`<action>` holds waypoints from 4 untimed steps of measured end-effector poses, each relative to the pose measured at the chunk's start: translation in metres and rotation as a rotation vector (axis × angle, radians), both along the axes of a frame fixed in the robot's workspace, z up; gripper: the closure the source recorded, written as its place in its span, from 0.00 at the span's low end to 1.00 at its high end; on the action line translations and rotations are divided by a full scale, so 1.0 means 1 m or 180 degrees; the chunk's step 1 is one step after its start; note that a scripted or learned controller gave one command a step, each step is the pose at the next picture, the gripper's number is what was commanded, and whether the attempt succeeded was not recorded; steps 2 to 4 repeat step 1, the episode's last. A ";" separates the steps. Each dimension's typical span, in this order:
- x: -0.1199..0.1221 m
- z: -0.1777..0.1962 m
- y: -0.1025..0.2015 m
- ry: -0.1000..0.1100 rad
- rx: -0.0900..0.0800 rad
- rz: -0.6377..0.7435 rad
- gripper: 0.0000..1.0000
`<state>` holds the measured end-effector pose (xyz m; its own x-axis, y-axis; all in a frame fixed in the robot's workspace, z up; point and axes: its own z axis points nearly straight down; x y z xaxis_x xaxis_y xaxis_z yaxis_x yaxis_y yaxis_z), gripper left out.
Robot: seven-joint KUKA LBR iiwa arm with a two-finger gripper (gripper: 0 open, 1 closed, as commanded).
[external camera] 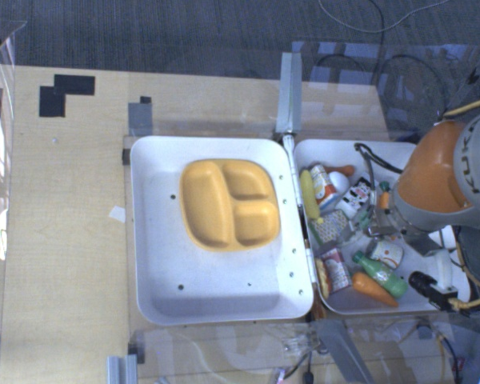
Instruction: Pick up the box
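Look at the right bin [348, 149]: your arm [436, 178] hangs over its right half, and the orange band hides much of what lies beneath. The gripper [378, 224] sits low among the clutter near the bin's middle; you cannot tell how far it is parted or whether it has anything. The box [334, 269], a small printed packet, lies near the bin's front left corner, beside a green bottle [380, 273]. The left bin [156, 238] holds a yellow tray [228, 203].
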<state>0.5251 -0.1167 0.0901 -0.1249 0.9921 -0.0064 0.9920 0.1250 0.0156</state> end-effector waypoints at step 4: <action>-0.008 0.002 0.025 0.0018 0.0000 0.0780 0.00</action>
